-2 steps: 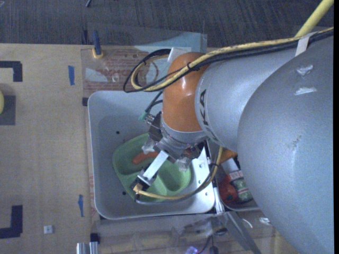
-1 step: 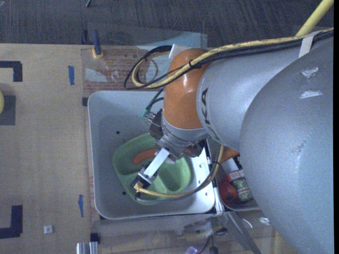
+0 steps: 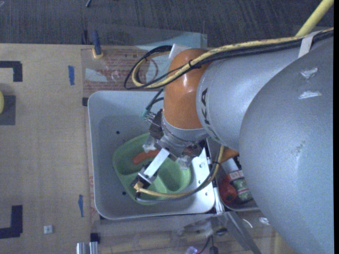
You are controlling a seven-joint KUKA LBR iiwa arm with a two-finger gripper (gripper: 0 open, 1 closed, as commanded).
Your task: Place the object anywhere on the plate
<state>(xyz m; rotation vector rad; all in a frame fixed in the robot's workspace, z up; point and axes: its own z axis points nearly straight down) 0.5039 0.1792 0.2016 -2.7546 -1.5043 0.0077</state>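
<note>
A green divided plate point(image 3: 124, 160) lies in the left white bin point(image 3: 103, 142), toward its right side. An orange, elongated object point(image 3: 143, 156) rests on the plate's upper compartment, partly covered by the wrist. My gripper point(image 3: 177, 155) hangs low over the plate's right half, just right of the orange object. The grey and orange arm hides much of the plate.
The right bin point(image 3: 235, 205) is mostly hidden under the arm; a dark bottle with a red part point(image 3: 235, 184) and an orange item point(image 3: 229, 155) peek out there. Bare bin floor lies left of and below the plate. A wooden bench point(image 3: 42, 157) spreads to the left.
</note>
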